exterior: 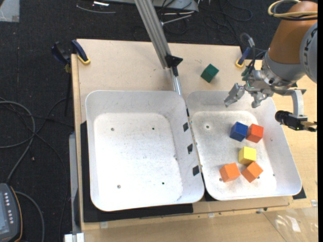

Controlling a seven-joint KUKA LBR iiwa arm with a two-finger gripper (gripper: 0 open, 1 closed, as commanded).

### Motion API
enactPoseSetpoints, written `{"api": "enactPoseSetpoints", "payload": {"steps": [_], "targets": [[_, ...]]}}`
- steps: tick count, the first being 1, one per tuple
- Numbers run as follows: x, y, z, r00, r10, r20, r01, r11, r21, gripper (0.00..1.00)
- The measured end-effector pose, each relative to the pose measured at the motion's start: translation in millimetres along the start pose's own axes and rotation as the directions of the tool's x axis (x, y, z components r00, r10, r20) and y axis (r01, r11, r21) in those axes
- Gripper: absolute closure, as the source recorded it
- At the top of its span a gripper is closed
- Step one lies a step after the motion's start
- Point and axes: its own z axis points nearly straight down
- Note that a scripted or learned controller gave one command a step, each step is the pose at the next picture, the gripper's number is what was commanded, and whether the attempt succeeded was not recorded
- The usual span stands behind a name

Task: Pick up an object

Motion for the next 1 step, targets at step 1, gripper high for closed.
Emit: {"api": "enactPoseSetpoints", "payload": {"steps": [1], "targets": [[48.0, 36.2, 8.7, 1.0, -0.005, -0.001, 0.005, 1.0, -0.004, 0.0]]}}
